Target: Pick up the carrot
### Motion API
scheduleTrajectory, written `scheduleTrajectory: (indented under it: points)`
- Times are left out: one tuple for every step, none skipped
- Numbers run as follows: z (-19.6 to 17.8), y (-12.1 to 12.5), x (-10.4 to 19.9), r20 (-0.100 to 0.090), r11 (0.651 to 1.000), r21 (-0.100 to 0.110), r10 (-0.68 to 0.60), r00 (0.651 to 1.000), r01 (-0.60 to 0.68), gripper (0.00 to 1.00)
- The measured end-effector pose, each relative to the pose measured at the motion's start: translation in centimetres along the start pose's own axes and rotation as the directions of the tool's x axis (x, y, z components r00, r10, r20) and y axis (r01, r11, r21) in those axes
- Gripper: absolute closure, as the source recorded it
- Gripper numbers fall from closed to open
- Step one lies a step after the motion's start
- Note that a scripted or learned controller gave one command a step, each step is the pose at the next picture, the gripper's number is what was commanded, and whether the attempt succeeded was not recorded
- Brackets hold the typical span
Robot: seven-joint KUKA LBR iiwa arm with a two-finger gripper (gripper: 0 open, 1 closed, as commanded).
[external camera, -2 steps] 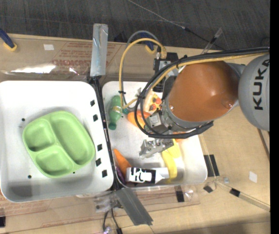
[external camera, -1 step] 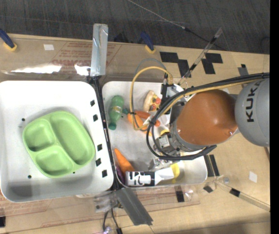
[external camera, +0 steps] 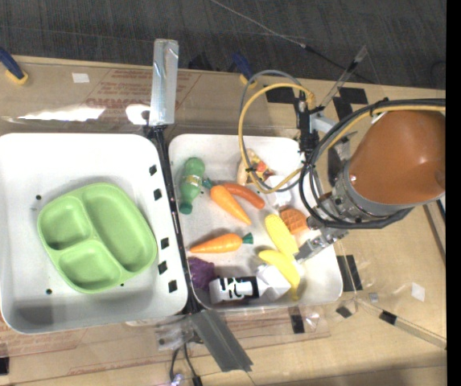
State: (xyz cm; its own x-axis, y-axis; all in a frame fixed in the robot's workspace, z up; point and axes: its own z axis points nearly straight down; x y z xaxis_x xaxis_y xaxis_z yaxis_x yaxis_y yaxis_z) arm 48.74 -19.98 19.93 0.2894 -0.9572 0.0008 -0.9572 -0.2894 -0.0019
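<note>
The gripper point(external camera: 310, 246) hangs low beside the banana point(external camera: 281, 246), apart from the carrot point(external camera: 218, 244) it must grab, and I cannot tell if it is open.

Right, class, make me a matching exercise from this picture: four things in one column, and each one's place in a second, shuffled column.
Things:
1. green three-compartment plastic plate
2. green toy bottle
3. purple toy
4. yellow toy banana

Places:
A. right bin, near left corner
B. left bin
C. right bin, beside the arm's tool
D. right bin, far left, against the divider

Pairs: 1-B, 2-D, 3-A, 4-C
</note>
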Motion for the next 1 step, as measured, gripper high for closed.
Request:
scheduleTrajectory:
  points:
    - [4.91,-5.41,0.64,0.008,1.0,-0.006,-0.009,1.0,0.009,1.0]
